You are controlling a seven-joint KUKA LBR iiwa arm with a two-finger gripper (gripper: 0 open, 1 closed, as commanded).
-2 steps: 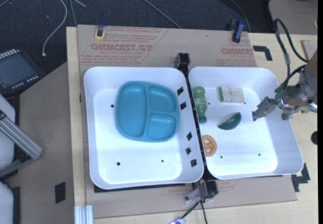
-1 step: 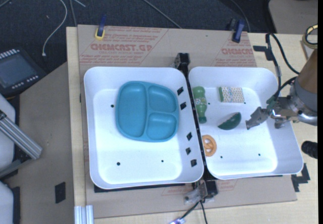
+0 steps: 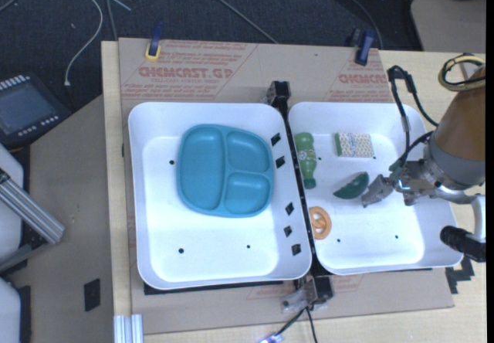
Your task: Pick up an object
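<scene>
Camera view: end effector [image 3: 380,191] hangs low in the right bin [image 3: 370,255], just beside a dark green curved piece [image 3: 351,186] — nothing visibly held, finger spread unclear. Approach step; next, close squarely on it.

Tabletop [image 3: 116,179] pale wood, seen from above at slant. Brown cardboard sheet [image 3: 208,67] with red print lies flat on it, held at far edge by yellow-blue clamp [image 3: 154,45] on left and blue clamp [image 3: 363,46] on right. Two shallow white bins sit on cardboard side by side, touching along middle: left bin [image 3: 154,256], right bin [image 3: 386,256]. Black clips [image 3: 287,202] along shared edge. Black bracket [image 3: 279,91] at far end of seam.
</scene>
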